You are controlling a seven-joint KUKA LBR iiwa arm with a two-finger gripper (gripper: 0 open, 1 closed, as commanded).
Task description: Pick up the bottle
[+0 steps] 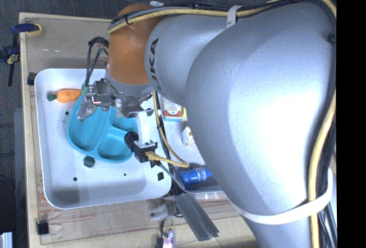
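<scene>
The big grey arm (240,98) leans right across the counter (51,30), and its pincer (91,105) hangs low over the left bin (63,184), just above the rim of a blue dish (100,132). Whether the pincer is open or closed, I cannot tell from up here; the wrist hardware hides it. Nothing can be seen gripped.

An orange carrot-shaped piece (66,95) lies just beside the dish, by the bin's far wall. The prize looks to be elsewhere. What I take for the bottle (194,175) is a small blue shape lying on its side. It peeks out from under the arm, past the left bin's right-hand wall, well apart from the pincer. A red-and-white packet (171,111) shows on that same side, farther up.

So the job in hand is the approach, and it is barely begun. To do it well, I would say:
- Lift clear of the dish first.
- Cross over the bin wall.
- Line up across the bottle's narrow width, not along its length.
- Come down centred on the body, since a round bottle lying flat can roll away from an off-centre pinch.
</scene>
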